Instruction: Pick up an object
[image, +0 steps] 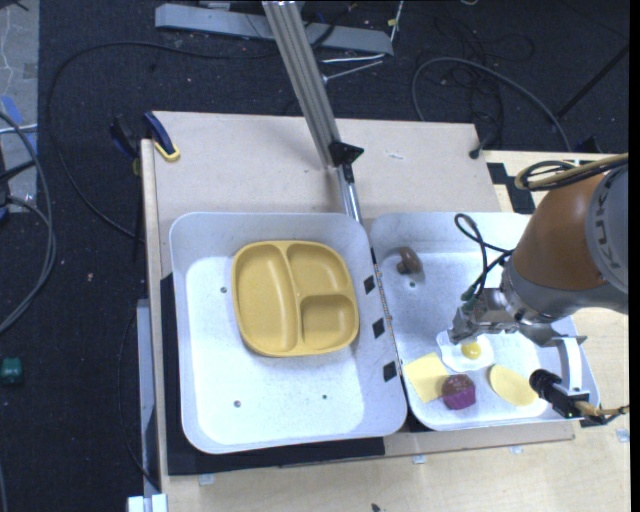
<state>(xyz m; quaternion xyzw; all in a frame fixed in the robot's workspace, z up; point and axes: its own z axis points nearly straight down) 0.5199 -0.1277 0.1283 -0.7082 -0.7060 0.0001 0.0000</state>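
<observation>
The fried-egg toy (472, 351) under my gripper (470, 335) looks light, flat, probably slick, so I'd pinch its rim; finger spread I can't tell.

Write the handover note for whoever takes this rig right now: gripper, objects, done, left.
Gripper: low in the right bin, right over the white-and-yellow egg piece; grip state unclear.
Also in the right bin: yellow block, purple object, yellow oval piece, small brown object near the far wall.
Left bin: yellow divided plate.
Done: arm is down among the objects.
Left: nothing visibly lifted yet; grasp and raise one object, likely the egg piece.
</observation>
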